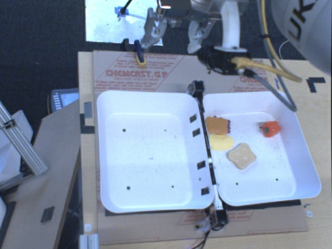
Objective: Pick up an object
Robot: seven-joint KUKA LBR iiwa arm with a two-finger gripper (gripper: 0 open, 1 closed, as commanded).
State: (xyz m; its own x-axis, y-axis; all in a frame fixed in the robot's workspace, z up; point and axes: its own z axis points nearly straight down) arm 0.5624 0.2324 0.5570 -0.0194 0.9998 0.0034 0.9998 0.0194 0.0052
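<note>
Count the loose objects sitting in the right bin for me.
4, all in the right bin: an orange block by the divider, a yellow piece below it, a tan piece lower still, and a red piece toward the right.

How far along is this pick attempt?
Nothing looks done: the orange block, yellow piece, tan piece and red-orange object all lie in the right bin. The hand is open above the bench's far edge, holding nothing. Approach, grasp and lift remain.

The arm [303, 19] is pale grey with dark letters. Its gripper [174, 35] has two silver metal fingers [152, 32], a white cylinder [230, 27], and yellow and grey cables [264, 69].
</note>
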